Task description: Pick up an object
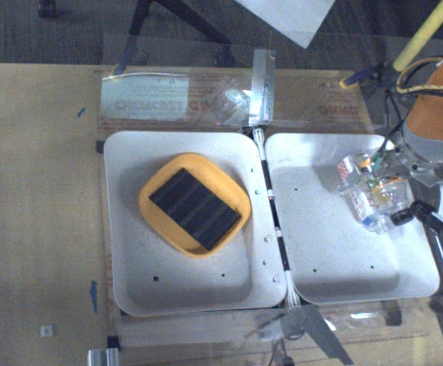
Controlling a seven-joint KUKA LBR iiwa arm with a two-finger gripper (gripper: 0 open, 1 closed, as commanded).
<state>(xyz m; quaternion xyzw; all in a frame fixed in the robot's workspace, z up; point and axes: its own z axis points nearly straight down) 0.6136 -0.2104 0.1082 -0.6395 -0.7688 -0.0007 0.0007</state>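
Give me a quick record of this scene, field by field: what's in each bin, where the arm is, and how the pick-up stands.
left bin: one yellow-orange pad with a dark ribbed top, lying flat near the middle
right bin: clear, crinkled plastic items with red print, near the right side
arm: over the right bin's upper right corner, orange band showing
gripper: beside the plastic items; no grip can be made out
task status: nothing visibly lifted yet
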